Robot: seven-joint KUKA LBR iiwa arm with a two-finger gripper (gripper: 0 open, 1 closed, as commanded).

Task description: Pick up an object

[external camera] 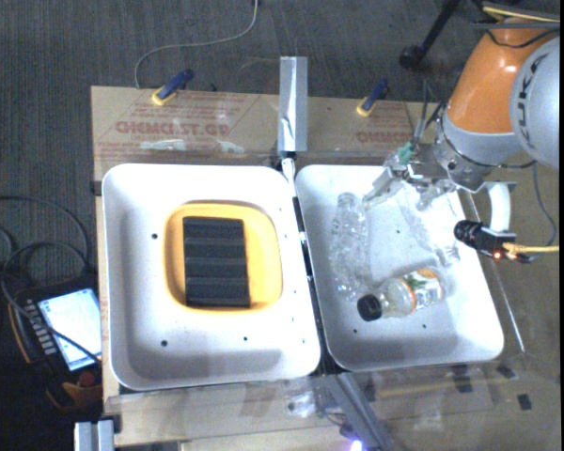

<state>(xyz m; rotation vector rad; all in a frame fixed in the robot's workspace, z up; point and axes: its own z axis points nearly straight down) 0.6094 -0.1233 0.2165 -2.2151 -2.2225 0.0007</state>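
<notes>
The right bin [470,341] holds a clear plastic bottle [404,294] with a black cap and an orange label, lying on its side near the front. A crumpled clear bottle [350,238] lies along the bin's left wall. In the left bin [132,346] rests a yellow pad with a black ribbed top [221,256]. My gripper [409,172] hangs over the far edge of the right bin, behind and above both bottles and apart from them. Nothing shows between its fingers.
A metal divider post [291,101] stands behind the seam between the bins. Two blue-and-yellow clamps [172,85] [373,95] hold the brown board at the back. A small black sensor with a red light [479,236] sits at the right bin's right rim.
</notes>
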